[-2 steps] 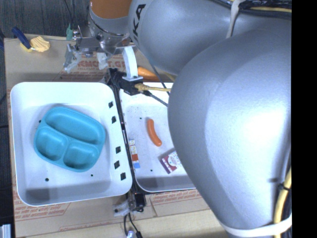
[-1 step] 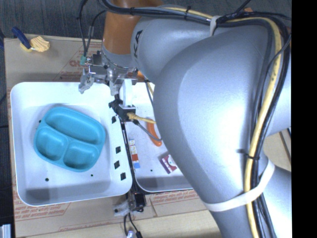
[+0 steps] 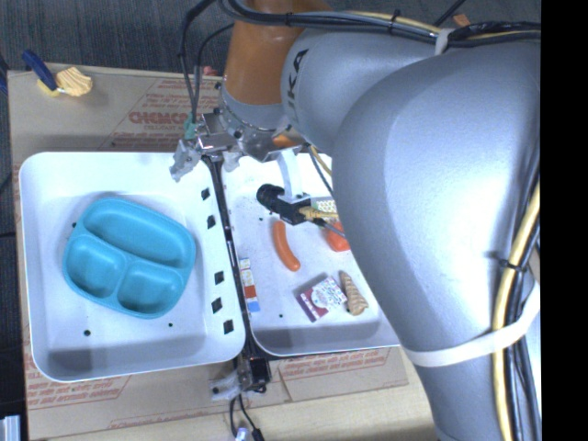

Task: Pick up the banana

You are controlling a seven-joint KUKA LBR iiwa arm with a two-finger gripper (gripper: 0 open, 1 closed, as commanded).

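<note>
My gripper (image 3: 209, 148) hangs below the orange-banded wrist, over the far end of the divider between the two white bins. The grey arm covers most of the right bin (image 3: 303, 338). A small yellowish patterned piece (image 3: 324, 209) peeks out at the arm's edge in the right bin; I cannot tell whether it is the banana. Nothing is visible in the gripper's grasp.
In the right bin lie an orange sausage (image 3: 287, 245), a red piece (image 3: 336, 238), a maroon packet (image 3: 319, 299) and a tan cone-like item (image 3: 353, 293). A blue divided plate (image 3: 129, 256) sits in the left bin (image 3: 46, 209). A yellow-and-blue object (image 3: 66, 81) lies on the cardboard beyond.
</note>
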